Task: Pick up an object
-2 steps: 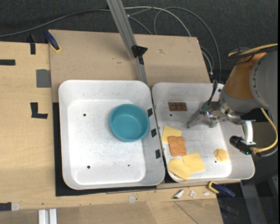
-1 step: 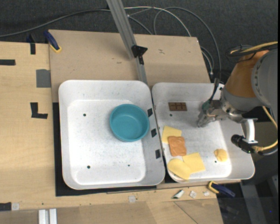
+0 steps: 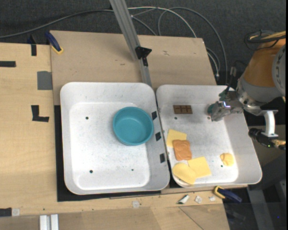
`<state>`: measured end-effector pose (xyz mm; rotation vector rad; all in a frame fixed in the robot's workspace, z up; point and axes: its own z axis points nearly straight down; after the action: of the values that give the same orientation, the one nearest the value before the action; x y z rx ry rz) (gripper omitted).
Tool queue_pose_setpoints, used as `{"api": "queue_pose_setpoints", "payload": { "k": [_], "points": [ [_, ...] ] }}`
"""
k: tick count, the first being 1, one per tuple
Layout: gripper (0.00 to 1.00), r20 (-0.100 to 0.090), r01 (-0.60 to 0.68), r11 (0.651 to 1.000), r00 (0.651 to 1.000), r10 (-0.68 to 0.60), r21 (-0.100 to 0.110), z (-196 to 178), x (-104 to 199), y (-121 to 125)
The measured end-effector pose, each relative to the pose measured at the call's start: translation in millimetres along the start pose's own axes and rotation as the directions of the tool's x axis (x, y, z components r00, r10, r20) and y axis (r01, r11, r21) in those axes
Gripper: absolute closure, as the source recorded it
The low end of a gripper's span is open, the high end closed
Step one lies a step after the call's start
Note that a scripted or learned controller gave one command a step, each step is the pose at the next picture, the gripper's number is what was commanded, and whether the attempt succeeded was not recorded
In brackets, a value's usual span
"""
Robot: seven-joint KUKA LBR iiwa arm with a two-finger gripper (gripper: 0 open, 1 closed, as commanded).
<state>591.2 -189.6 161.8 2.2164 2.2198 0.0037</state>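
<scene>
The end effector (image 3: 215, 111) hangs over the upper right part of the right bin (image 3: 240, 143), just right of a brown chocolate bar (image 3: 183, 109); how it is set, wide or narrow, cannot be told from this angle, and nothing shows in its grip. Below the chocolate bar in the same bin lie a yellow block (image 3: 176, 137), an orange-brown slab (image 3: 183, 150) touching it, two yellow slices (image 3: 192, 169) lower still, and a small yellow lump (image 3: 226, 159) near the right wall. Left of the chocolate bar, the left bin (image 3: 77, 128) holds a blue bowl (image 3: 132, 125), upright; both bins sit on the table (image 3: 19, 104).
</scene>
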Motion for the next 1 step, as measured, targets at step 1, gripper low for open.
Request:
{"api": "queue_pose_setpoints", "payload": {
  "k": [1],
  "points": [
    [1.0,-0.001,0.0,1.0,1.0,0.0,0.002,-42.8,-0.5,-1.5]
  ]
}}
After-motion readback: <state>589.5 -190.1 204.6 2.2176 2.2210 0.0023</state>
